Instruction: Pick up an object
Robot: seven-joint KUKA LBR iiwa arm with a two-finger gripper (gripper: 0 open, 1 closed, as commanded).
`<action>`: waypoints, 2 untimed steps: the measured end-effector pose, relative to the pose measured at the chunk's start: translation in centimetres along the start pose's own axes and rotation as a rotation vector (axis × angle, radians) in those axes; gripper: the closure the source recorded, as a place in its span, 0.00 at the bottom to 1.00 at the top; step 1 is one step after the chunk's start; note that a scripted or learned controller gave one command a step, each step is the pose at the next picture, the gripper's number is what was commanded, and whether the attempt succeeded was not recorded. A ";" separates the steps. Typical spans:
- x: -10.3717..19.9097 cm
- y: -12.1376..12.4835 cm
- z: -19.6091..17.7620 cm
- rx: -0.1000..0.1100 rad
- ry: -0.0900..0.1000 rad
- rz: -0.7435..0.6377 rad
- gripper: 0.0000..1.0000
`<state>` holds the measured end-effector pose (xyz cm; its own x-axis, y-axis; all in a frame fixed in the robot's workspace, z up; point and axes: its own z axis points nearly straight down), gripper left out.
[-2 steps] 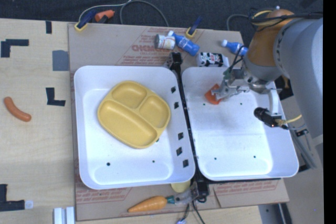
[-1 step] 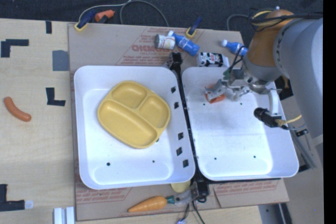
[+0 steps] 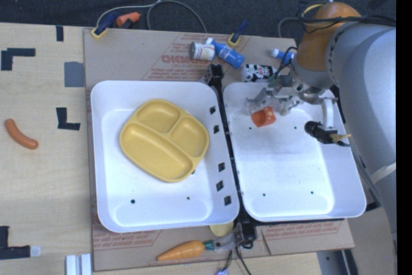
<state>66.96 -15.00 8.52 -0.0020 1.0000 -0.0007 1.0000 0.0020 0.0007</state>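
Plainly, in the camera view, the greatest risk is judged to be a missed or glancing grasp. The small orange-red object (image 3: 262, 117) is seen in the upper left part of the right bin (image 3: 296, 203), near the wall next to the left bin (image 3: 109, 158). The gripper (image 3: 271, 105) is placed just above and to the right of it, touching it or nearly so. Whether the gripper is open or closed cannot be told from this slant, and the object cannot be confirmed as held. If the closing is made off-centre, the object could be nudged toward that wall or squeezed out sideways. It is small, and it is judged likely to skid on the smooth white floor. A lift begun too early would be expected to leave it behind. A knock against the bin wall is also possible, since little room is left on that side.

The arm (image 3: 360, 74) is seen reaching in from the right of the right bin, with its grey bulk laid over the bin's right rim and its orange band (image 3: 325, 32) set above the bin's upper right corner. The wrist is bent down and leftward, so the gripper is pointed across the bin's upper part. To the left of the right bin, a yellow divided plate (image 3: 164, 138) is seen lying in the left bin, well apart from the gripper.
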 end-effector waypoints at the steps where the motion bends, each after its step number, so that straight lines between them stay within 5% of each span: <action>1: 1.5 -2.2 -0.2 -0.004 -0.003 0.001 0.00; 2: 1.4 -2.2 -1.2 -0.005 -0.004 0.001 1.00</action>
<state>64.79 -13.60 9.70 -0.0014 1.0000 -0.0052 1.0000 0.0014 0.0053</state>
